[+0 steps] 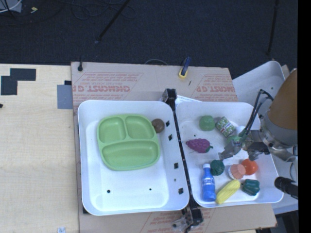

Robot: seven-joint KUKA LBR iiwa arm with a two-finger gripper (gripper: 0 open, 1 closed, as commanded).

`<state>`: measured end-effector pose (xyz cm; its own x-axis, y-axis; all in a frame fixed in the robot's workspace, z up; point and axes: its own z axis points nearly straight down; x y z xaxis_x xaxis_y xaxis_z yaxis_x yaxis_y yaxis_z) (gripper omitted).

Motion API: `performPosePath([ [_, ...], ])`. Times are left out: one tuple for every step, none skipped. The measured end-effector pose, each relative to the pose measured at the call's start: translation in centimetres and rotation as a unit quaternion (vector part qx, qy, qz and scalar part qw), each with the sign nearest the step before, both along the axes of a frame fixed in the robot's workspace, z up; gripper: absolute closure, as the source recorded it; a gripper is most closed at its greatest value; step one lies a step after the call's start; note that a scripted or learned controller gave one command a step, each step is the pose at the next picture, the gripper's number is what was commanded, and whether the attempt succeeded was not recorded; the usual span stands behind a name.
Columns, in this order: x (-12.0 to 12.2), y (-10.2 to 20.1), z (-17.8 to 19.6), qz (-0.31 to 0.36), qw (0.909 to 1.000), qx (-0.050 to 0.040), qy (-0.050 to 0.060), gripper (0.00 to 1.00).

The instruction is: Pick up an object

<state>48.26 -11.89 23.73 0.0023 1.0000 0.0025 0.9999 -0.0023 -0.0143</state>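
Grey gripper (232, 149) of mine hangs low in the right white bin (194, 193), among the toys; I cannot tell its state. Nearest sits a dark green round toy (217, 167). I'd centre over it before descending, avoiding the blue plastic bottle (208, 182).

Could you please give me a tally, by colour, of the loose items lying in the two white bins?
Green: 5, the divided plate, round piece, can, small dark ball, pepper
Purple: 1, grapes
Blue: 1, bottle
Yellow: 1, corn
Orange or pink: 2, orange piece, pink piece
Brown: 1, ball
Total: 11
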Motion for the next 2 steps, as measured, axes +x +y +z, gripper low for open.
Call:
performPosePath([
  [0.2, 0.0, 0.6, 0.001, 1.0, -0.0011, -0.006, 0.0],
  [0.1, -0.1, -3.8, 0.001, 1.0, -0.0002, -0.003, 0.0],
])
